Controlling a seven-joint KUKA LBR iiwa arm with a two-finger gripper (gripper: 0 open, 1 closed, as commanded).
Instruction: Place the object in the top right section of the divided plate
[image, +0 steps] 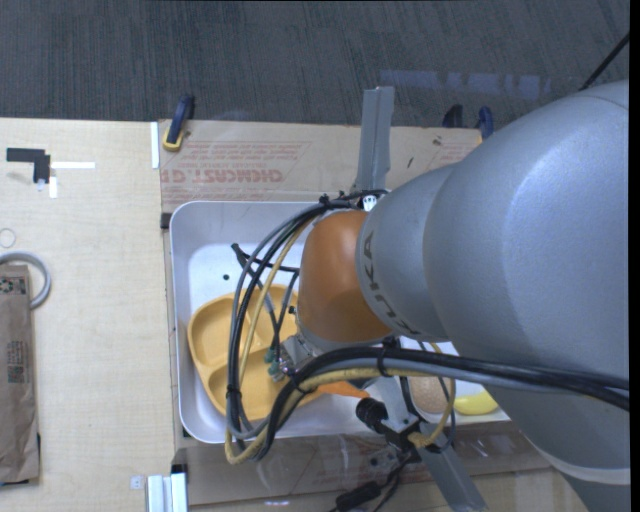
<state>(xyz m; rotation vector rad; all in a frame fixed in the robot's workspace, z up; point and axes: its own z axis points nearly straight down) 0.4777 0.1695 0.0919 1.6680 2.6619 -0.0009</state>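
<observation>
A yellow divided plate (218, 345) lies in the left part of the white bin (195, 240), with its right side hidden under the arm. The big grey arm (500, 250) with its orange band (335, 280) hangs over the bin's middle and right. Its gripper (283, 362) is low over the plate's right edge, mostly hidden by the wrist and black cables (245, 300). A small yellow object (478, 403) and a pale tan one (430, 393) peek out from under the arm at the bin's lower right. I cannot tell whether anything is held.
A cardboard sheet (260, 160) lies behind the bin, held by a blue-and-yellow clamp (179, 122). A brown paper bag (15, 370) sits at the bench's far left. A grey upright bar (375, 140) stands behind the bin.
</observation>
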